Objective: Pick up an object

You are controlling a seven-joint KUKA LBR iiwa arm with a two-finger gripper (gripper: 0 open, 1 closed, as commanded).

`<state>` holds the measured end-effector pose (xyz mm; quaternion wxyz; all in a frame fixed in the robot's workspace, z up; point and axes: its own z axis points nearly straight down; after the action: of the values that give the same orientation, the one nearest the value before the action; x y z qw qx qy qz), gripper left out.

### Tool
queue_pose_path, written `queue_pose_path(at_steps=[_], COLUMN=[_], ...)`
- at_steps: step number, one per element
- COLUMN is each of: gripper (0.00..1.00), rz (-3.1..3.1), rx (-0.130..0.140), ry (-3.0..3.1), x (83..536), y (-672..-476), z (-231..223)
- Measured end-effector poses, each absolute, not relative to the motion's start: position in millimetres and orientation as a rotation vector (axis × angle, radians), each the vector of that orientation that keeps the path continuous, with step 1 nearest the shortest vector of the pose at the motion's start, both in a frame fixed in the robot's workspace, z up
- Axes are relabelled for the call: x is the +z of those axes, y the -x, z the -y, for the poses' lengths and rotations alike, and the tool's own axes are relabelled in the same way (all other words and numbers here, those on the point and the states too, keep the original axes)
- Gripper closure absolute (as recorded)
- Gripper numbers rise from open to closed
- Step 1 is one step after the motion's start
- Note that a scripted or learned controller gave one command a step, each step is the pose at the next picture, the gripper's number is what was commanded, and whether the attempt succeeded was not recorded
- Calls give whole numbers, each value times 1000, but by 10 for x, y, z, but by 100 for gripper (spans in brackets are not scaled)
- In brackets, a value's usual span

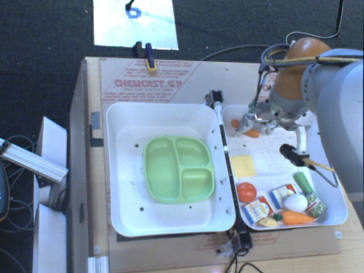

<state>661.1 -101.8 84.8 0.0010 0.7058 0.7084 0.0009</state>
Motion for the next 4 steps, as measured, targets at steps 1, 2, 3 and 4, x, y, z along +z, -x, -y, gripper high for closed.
queue_pose_path(at_steps=[1,2,3,4], gripper=[100,0,0,0], rz=[-2227,-2223,-2223,-2220], rx=[2,-9,0,4], ry=[-2210,-2210,-2219,-2215], x=[958,958,842,2702], y=[-6617,-6604,-6064,-6349], z=[1023,1069,874,1532])
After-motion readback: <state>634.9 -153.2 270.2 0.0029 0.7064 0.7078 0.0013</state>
